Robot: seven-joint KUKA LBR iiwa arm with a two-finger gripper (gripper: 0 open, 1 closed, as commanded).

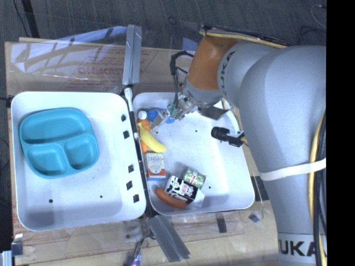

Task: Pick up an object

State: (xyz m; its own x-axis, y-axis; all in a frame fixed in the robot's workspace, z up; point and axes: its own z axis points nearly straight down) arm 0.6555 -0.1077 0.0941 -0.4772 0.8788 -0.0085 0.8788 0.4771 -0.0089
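Down in the right bin [219, 165], the arm [266, 93] reaches in from the right, its orange band [205, 65] above the bin's far edge and the gripper [166, 115] low over the far left corner. Whether the gripper is open or closed cannot be told from this angle, and nothing can be seen held in it. Just beside its tip, toward the left wall, lies a small blue-and-white thing [148, 115]; contact between the two cannot be made out. All the loose objects lie in this bin, along its left and near sides. A banana [151, 140] lies close to the left wall, just nearer the camera than the blue-and-white thing. Below it stands a small carton [155, 165] with an orange and white face. Toward the near edge, a green can [194, 178] lies on its side, touching a black-and-white patterned pack [182, 188]. A brown sausage [169, 199] lies against the near side of that pack, by the bin's near wall. The middle and right of the bin floor are bare white. The left bin [83, 198] holds a blue divided tray [58, 140] in its far left part, well apart from the gripper.
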